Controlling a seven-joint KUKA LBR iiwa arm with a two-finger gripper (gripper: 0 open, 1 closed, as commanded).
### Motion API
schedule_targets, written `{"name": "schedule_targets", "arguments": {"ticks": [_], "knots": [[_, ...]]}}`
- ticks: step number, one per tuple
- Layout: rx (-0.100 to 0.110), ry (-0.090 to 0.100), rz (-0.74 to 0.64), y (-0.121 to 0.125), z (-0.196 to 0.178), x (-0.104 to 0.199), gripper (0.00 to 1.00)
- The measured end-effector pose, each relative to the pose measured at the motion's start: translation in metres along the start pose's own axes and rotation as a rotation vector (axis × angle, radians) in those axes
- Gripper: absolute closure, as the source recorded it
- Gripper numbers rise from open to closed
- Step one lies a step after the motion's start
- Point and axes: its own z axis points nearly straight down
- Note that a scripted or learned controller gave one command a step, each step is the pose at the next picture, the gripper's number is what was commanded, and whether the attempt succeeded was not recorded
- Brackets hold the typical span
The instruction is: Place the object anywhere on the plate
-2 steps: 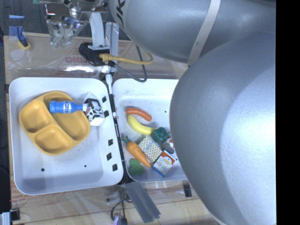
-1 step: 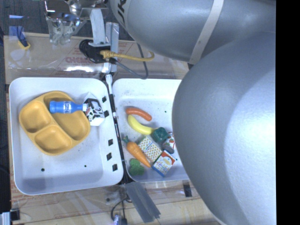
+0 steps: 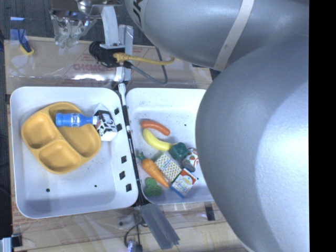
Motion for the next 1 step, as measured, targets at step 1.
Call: {"name": "schedule_targets", "arguments": {"ticks": [1], "knots": [[-0.001, 0.001, -0.007, 0.0001, -0.0092, 0.0021, 1.00]]}}
